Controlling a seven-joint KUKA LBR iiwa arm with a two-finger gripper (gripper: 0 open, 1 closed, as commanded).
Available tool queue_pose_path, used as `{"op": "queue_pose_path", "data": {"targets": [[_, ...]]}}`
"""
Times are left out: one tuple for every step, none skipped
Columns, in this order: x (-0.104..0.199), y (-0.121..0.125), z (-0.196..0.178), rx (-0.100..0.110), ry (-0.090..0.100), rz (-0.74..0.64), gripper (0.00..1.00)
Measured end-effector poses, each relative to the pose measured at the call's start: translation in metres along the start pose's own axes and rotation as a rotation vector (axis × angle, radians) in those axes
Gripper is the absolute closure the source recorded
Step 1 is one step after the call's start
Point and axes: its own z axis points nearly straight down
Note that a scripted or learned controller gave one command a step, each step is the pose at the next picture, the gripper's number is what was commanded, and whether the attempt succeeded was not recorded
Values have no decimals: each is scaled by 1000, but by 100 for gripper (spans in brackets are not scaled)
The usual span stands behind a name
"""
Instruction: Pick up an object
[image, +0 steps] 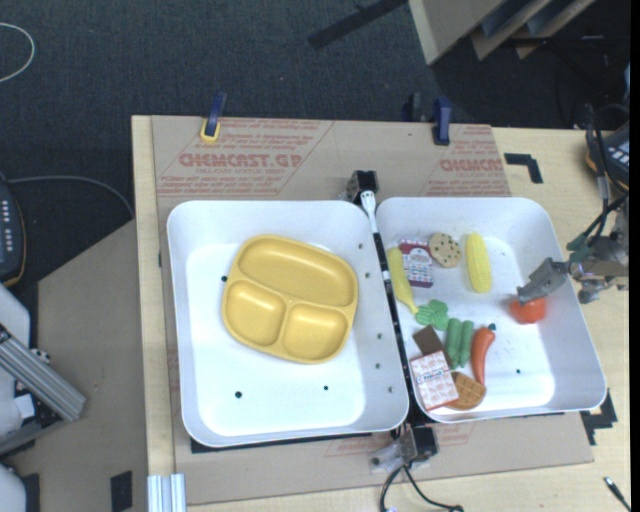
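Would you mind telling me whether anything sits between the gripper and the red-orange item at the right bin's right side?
Nothing visible does. The gripper is right at the red-orange item, the corn and carrot lying apart, further left.

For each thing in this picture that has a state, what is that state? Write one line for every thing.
yellow divided plate: upright in the left bin, nothing in its compartments.
corn cob: lying flat in the right bin.
carrot: lying flat, beside the green vegetable.
cookie: lying flat.
red object: under the gripper, whether gripped cannot be told.
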Motion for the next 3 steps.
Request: {"op": "queue_pose_path", "data": {"targets": [[0, 2, -6, -13, -3, -4, 0], [6, 2, 55, -7, 0, -4, 0], [7, 4, 97, -10, -1, -4, 0]]}}
